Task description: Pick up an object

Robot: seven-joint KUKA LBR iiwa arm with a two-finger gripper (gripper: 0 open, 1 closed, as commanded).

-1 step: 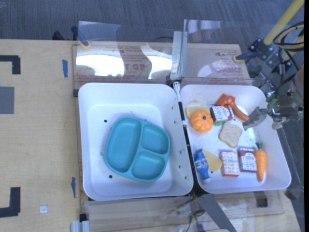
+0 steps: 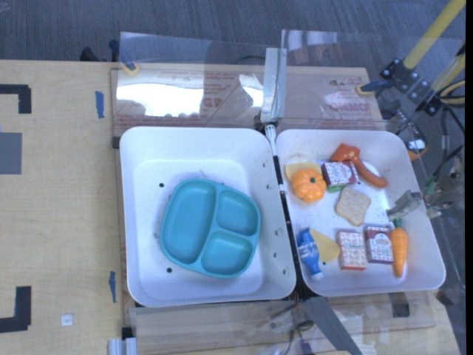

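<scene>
**A:** Camera view first — how far along am I?

**B:** Nothing looks lifted. The toy food all lies in the right bin (image 2: 425,198): the orange pumpkin (image 2: 309,186), bread slice (image 2: 353,205), carrot (image 2: 399,251), two small cartons (image 2: 366,247), a blue packet (image 2: 308,254). The left bin (image 2: 137,198) carries a teal divided plate (image 2: 211,228).

**A:** And the claw?

**B:** I see a grey metal piece, probably the claw (image 2: 405,203), at the right bin's right rim, just above the carrot, low and slanted. I cannot tell how far it is open; nothing shows in it. By my reckoning the whole pick remains.
</scene>
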